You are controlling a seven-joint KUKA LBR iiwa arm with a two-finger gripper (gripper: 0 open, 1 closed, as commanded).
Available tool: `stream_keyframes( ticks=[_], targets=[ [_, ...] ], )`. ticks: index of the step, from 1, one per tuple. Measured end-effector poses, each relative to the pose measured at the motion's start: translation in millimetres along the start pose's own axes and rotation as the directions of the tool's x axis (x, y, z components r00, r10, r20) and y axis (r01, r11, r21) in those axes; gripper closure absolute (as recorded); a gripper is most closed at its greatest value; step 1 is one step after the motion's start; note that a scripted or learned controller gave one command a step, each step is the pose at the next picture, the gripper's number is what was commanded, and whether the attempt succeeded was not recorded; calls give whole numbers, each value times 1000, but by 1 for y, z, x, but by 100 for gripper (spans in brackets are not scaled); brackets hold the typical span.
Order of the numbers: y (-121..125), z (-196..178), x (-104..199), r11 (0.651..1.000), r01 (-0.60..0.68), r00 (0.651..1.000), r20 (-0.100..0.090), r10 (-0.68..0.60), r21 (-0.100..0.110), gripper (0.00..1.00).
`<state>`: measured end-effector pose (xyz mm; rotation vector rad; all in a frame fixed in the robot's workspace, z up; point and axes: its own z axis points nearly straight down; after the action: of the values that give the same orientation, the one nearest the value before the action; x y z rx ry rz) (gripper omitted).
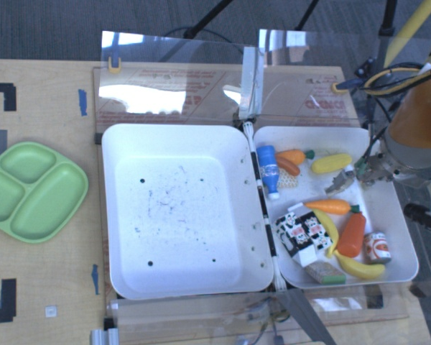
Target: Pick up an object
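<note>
**Gripper hovering over the right bin's clutter**

We are looking down on two white bins sitting side by side. The arm [416, 128] is reaching in from the right, and its gripper [343, 182] is hanging over the upper part of the right bin [406, 254], just below a yellow lemon-like piece [331, 164] and just above an orange carrot [330, 206]. We are seeing nothing between the metal tips, and whether they are spread or pressed together we cannot tell at this angle.

The objects to pick are all lying in the right bin: a blue-capped bottle [268, 169] along its left wall, a second carrot [290, 160] beside it, a black-and-white patterned box [300, 234], a banana [359, 266], an orange-red bottle [352, 234], a small can [377, 248] and a sponge-like block [325, 272] near the front edge.

The left bin [176, 207] is showing faint blue marks on its floor. A green divided plate [32, 190] is resting on the bench, well apart to the left.
</note>
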<state>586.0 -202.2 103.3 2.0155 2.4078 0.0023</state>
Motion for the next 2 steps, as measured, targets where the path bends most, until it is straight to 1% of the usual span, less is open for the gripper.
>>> stream_keyframes(
  ticks=[1, 2],
  targets=[
    [-57, 16, 11, 999, -51, 999, -3, 51, -2, 0],
    [3, 17, 0, 1000, 3, 1000, -2, -3, -3, 0]
  ],
)
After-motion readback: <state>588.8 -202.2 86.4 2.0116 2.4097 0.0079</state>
